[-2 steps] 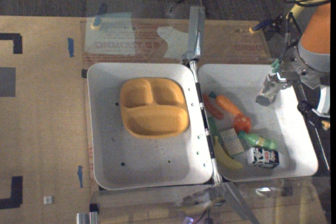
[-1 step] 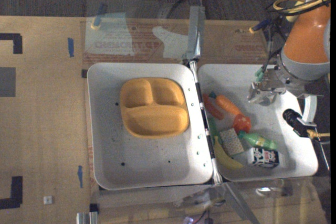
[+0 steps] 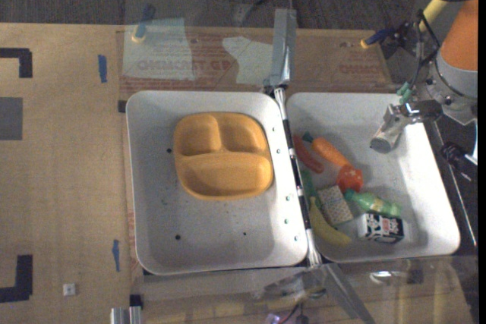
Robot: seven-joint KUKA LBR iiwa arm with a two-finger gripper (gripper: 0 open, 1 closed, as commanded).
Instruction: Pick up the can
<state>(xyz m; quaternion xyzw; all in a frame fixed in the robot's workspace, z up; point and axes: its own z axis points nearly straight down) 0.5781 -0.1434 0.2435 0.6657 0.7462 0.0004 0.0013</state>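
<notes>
Gripper point(image 3: 385, 139) hangs over the right bin's point(image 3: 425, 239) upper right area; whether it grips anything cannot be told.
Black-and-white can point(image 3: 381, 228) lies near that bin's lower edge, beside a banana point(image 3: 326, 225).

Two white bins point(image 3: 152, 239), one yellow tray point(image 3: 222, 155), one carrot point(image 3: 329, 151), one banana point(image 3: 325, 228), one carton point(image 3: 381, 228).
</notes>
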